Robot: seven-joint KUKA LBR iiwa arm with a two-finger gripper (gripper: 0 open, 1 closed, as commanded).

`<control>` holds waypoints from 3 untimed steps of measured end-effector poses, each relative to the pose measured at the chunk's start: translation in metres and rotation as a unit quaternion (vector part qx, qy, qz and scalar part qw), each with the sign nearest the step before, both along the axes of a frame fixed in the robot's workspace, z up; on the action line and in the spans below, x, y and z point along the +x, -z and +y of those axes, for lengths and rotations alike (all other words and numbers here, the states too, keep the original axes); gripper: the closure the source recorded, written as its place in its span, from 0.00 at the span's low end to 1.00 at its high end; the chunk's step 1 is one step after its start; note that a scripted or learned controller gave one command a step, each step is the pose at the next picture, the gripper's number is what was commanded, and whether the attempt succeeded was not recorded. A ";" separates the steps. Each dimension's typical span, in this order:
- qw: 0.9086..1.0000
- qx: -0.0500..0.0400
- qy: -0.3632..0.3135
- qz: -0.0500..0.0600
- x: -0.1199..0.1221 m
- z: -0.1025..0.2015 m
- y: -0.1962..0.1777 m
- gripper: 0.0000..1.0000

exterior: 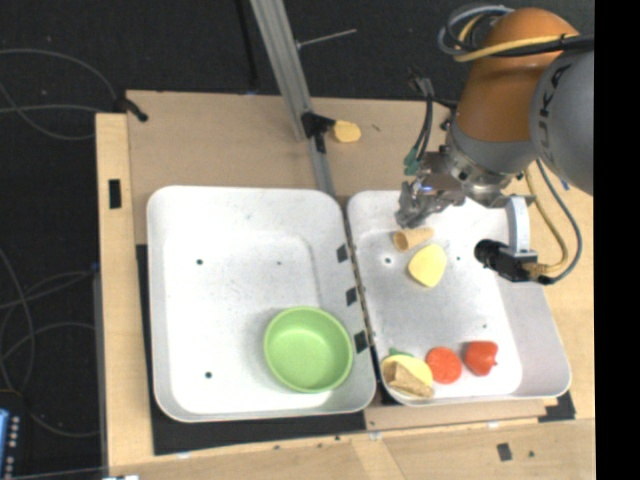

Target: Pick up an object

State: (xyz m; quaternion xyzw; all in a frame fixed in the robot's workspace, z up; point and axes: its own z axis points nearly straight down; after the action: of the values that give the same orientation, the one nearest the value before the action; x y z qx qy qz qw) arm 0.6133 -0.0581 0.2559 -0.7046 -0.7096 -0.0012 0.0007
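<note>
We see two white bins on the surface. The left bin (200,258) holds a green bowl (308,348) near its front edge. In the right bin (520,348), our gripper (415,211) hangs at the back edge, just above a small tan piece (411,237); we cannot tell how wide it is. The piece looks light and hard, maybe rolly, so we think pinching across its middle works best.

Robot lab: bench (230,148) with white bins (200,228), loose cables (40,78).
</note>
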 end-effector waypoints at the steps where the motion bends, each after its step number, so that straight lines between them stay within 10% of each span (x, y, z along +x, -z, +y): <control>1: 1.000 -0.001 0.001 0.001 -0.025 0.047 0.013 1.00; 3: 1.000 0.000 -0.001 0.001 -0.093 0.142 0.004 1.00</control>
State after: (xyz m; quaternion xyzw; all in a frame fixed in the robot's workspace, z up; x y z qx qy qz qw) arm 0.5205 0.0834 0.2522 -0.7041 -0.7101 -0.0008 0.0012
